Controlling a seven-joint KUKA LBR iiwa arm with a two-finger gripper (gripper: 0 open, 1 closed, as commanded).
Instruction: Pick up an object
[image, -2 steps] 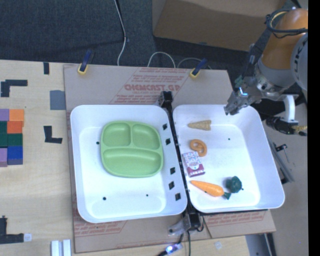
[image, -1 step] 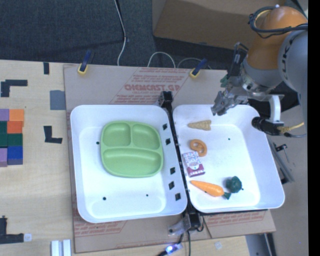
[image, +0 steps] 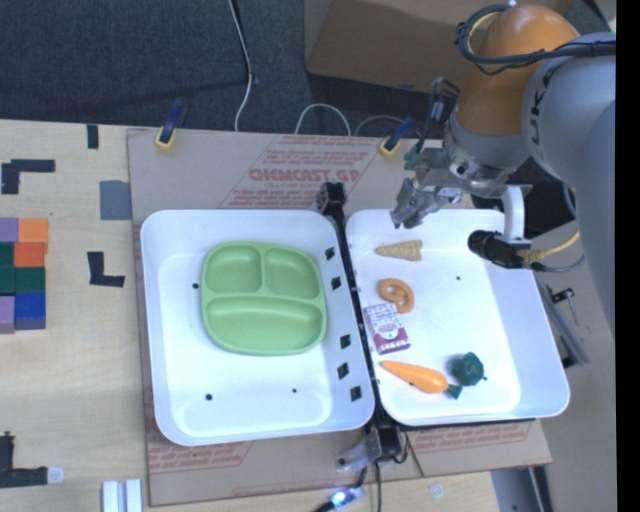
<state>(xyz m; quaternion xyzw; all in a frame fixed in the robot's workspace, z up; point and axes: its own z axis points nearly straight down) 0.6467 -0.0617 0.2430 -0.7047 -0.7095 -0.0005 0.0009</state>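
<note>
tool (image: 411, 212): above far edge of right bin (image: 520, 330), finger spread cannot be told, nothing seen held | target: cone (image: 399, 250) just below tool, pretzel (image: 396, 293) nearer | advice: descend straight over cone, straddle its narrow width, clear the bin wall, close gently

Gripper (image: 411, 213) above cone (image: 400, 250), right bin (image: 520, 330)

A tray (image: 264, 298) lies in the left bin (image: 165, 330); a carrot (image: 414, 375) lies in the right bin (image: 525, 340).
</note>
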